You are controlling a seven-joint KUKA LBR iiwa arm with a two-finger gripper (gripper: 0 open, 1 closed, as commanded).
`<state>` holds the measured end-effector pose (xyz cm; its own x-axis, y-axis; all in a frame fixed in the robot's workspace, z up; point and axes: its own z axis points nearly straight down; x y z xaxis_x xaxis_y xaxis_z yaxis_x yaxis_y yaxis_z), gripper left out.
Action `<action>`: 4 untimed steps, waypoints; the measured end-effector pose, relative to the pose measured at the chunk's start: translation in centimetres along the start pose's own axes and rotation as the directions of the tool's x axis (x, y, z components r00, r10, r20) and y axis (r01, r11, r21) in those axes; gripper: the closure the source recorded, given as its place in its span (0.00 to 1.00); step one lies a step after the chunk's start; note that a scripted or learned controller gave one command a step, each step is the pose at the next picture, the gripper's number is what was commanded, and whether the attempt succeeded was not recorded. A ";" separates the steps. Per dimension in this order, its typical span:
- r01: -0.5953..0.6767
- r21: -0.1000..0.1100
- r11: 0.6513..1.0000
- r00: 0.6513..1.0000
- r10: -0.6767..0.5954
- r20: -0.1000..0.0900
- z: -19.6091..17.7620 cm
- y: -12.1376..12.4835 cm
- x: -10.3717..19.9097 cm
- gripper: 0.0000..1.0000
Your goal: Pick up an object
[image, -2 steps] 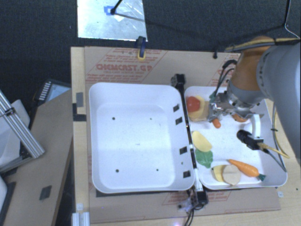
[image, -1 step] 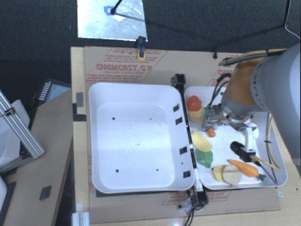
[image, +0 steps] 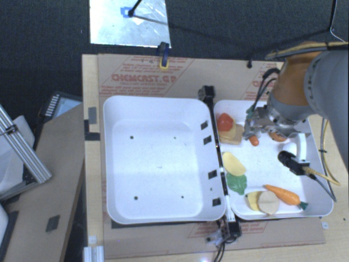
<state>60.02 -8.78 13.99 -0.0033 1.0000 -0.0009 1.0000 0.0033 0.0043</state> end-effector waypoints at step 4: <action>0.006 -0.006 1.000 1.000 -0.006 -0.002 -14.4 -1.7 13.1 1.00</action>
<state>58.17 4.36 28.32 -0.0098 1.0000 0.0007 0.9999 0.0098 0.0106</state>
